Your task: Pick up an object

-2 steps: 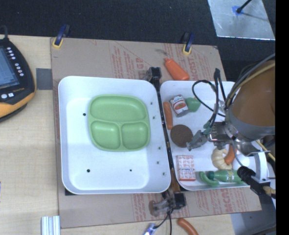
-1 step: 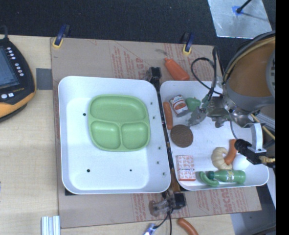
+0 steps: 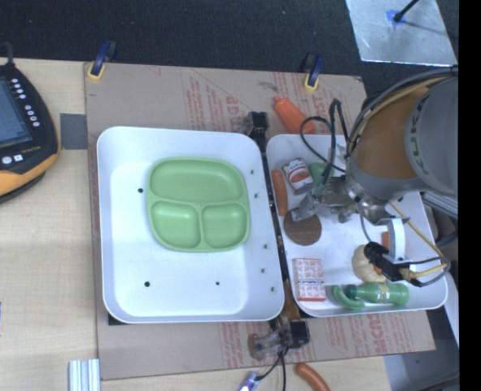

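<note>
In right bin (image 3: 435, 300), fingers (image 3: 307, 210) just above brown disc (image 3: 303, 231).

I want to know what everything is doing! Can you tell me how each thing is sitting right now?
Green divided plate: flat, right side up, in the left bin.
Green bottle: lying on its side, in the right bin.
Small red and white box: lying flat.
Brown disc: lying flat.
Tool: low over the right bin, by the brown disc.

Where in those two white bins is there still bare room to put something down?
The left white bin has bare floor all around the green divided plate, widest along its near edge. The right white bin is crowded: brown disc, red-and-white packet, green bottle, and the arm.
</note>
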Tool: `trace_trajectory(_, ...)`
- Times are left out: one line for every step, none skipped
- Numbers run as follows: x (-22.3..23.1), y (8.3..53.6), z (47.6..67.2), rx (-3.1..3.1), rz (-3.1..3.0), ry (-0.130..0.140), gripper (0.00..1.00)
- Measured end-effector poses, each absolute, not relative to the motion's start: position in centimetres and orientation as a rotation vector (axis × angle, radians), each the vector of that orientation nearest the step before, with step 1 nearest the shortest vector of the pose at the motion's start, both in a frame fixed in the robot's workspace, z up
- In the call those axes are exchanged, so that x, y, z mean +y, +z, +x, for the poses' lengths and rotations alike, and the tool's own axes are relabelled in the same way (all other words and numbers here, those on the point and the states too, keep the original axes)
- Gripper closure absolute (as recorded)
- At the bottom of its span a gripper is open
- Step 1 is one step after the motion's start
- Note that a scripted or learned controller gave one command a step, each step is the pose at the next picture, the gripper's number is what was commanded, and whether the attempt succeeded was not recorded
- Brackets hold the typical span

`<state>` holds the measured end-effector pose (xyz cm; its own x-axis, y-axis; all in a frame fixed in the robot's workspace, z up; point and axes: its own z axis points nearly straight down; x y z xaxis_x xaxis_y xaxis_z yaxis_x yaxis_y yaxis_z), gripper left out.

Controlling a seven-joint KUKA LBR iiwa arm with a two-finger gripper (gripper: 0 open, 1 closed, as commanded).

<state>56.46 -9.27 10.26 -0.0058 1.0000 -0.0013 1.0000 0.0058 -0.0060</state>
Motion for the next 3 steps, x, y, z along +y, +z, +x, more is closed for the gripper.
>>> trace_trajectory(-9.5, 9.4, 54.3, -2.230, -2.218, 0.000, 0.00)
trace_trajectory(-9.5, 9.4, 54.7, -2.229, -2.215, 0.002, 0.00)
trace_trajectory(-5.6, 19.2, 54.8, -2.226, -2.215, 0.001, 0.00)
